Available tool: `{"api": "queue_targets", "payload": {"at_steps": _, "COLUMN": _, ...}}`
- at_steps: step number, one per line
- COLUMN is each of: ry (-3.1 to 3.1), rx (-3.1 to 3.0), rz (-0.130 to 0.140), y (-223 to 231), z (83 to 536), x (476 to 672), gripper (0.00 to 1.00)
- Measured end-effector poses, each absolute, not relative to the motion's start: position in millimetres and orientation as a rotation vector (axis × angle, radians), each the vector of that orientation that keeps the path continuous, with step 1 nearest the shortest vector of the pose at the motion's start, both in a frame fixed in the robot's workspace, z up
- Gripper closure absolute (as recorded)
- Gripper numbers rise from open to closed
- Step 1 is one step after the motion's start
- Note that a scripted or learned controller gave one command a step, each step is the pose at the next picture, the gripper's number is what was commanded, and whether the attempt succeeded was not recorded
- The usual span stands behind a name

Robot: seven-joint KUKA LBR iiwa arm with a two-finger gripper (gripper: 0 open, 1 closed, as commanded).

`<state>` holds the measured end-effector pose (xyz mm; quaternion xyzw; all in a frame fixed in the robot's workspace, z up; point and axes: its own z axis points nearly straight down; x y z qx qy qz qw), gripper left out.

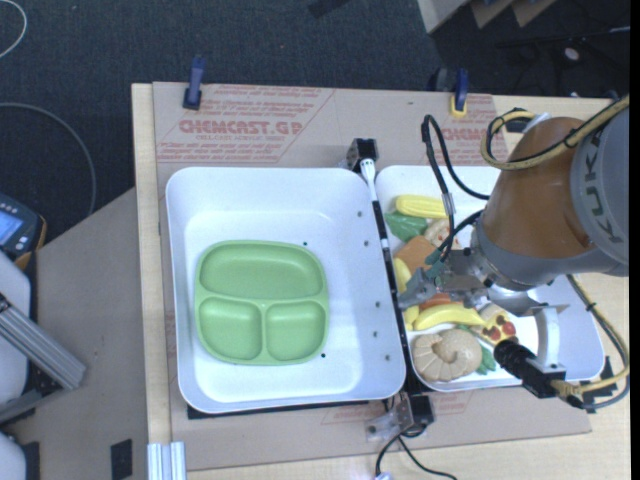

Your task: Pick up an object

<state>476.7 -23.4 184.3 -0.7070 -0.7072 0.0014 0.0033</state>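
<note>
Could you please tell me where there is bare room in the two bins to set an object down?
The left bin has bare floor all around the green divided plate, widest along its far wall. The right bin is crowded: banana, corn and bread roll lie packed under the arm.

A pale wooden tabletop, covered by a brown cardboard sheet printed in red and pinned with two blue clamps, stands on dark blue-grey carpet crossed by thin white cables.

I read "CHEMCAST GP" in red on the brown board covering the table; "KU" on the arm.
</note>
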Motion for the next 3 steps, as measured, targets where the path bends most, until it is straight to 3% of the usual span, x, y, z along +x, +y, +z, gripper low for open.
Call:
{"api": "queue_targets", "payload": {"at_steps": 1, "ry": -2.229, "rx": -2.218, "rz": -0.007, "y": 43, "z": 252, "x": 479.8, "gripper": 0.00}}
{"api": "queue_targets", "payload": {"at_steps": 2, "ry": -2.215, "rx": -2.219, "rz": 0.009, "y": 42, "z": 181, "x": 477.8, "gripper": 0.00}}
{"api": "queue_targets", "payload": {"at_steps": 3, "ry": -2.220, "rx": -2.223, "rz": 0.000, "y": 42, "z": 195, "x": 479.2, "gripper": 1.00}}
